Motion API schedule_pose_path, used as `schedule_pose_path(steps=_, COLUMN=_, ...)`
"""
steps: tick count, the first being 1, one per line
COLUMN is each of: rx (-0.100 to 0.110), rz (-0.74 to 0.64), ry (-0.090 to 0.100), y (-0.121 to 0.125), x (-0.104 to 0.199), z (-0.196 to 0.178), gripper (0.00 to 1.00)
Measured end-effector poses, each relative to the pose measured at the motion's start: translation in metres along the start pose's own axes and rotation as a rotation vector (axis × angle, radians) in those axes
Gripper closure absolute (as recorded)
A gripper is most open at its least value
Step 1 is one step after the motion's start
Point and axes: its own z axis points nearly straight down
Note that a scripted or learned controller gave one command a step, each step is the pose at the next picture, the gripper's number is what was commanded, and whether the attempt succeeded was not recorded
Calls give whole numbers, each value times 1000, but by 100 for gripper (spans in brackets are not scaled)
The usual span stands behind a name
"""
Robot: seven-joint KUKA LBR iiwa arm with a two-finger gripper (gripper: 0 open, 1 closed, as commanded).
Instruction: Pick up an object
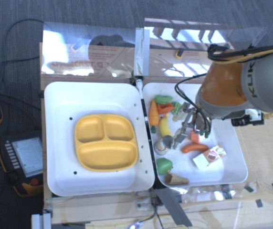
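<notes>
The right bin (232,173) holds several toy foods. An orange carrot (153,112), a green piece (163,99) and a red piece (165,109) lie at its upper left, with a yellow banana (164,126) below them. Further down sit a small metal cup (161,147), a green fruit (164,165) and a brown cone (176,179). A red sausage (194,148) and a white carton (209,157) lie to the right. My gripper (184,130) hangs open over the bin's middle, between the banana and the sausage, with nothing between its fingers.
The left bin (60,128) carries a yellow divided plate (107,142). The arm's orange band (225,87) and grey body cover the right bin's upper right corner. A clear plastic wall (141,51) stands behind both bins.
</notes>
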Motion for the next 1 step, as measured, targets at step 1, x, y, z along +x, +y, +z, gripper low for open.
schedule_pose_path(steps=1, rx=13, rz=249, ry=22, y=-55, x=33, z=38, gripper=0)
